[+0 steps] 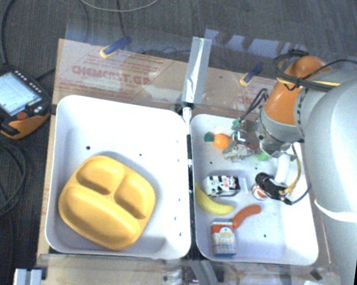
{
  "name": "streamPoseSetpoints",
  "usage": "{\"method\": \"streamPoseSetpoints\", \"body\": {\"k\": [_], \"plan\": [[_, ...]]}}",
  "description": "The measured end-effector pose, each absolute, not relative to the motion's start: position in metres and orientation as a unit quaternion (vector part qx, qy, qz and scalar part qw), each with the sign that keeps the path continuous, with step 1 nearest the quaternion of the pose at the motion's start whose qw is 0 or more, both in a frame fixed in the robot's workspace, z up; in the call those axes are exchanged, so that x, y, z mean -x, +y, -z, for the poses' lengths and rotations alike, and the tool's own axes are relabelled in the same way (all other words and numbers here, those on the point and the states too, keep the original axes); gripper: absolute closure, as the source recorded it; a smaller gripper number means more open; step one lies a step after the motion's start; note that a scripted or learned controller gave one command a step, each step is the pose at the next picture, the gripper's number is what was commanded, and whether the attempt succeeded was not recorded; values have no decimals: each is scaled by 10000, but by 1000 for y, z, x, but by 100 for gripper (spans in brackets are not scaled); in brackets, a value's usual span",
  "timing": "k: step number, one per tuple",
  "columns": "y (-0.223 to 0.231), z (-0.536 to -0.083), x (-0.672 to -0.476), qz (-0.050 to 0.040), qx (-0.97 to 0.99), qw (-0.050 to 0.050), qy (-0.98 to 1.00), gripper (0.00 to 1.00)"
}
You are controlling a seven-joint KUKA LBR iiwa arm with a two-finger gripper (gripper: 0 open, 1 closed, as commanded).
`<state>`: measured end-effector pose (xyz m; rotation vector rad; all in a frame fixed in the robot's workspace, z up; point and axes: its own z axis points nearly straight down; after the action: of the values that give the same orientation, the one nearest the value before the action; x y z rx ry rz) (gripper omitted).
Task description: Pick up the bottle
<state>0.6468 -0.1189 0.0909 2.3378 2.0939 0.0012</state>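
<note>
Grey-and-orange arm reaches into the far end of the right bin, its gripper low over the white floor. Whether the gripper is clenched or released cannot be told from this angle, and nothing can be seen held in it. Just beside the gripper, toward the divider between the bins, sits a small orange ball. On the gripper's other side lies a small green object, too small to identify.

Farther from the gripper, toward the camera, come a black-and-white patterned box and then a banana lying crosswise just below it. An orange-red carrot-shaped piece slants beside the banana. The red-and-white labelled item that appears to be the bottle lies well apart from the gripper at the bin's near edge. The box and banana lie between the two, and the carrot-shaped piece's lower end is just beside the bottle's top.

Beyond the divider, the left bin holds a large yellow moulded tray.
</note>
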Motion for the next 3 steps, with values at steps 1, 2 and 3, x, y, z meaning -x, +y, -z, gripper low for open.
{"method": "streamPoseSetpoints", "body": {"k": [1, 2, 3], "plan": [[-73, -183, -592, 12, -7697, -3, 6385, 100], [-73, -183, -592, 14, -7698, -2, 6383, 0], [-112, -152, -483, 9, -6891, -17, 7247, 0]]}}
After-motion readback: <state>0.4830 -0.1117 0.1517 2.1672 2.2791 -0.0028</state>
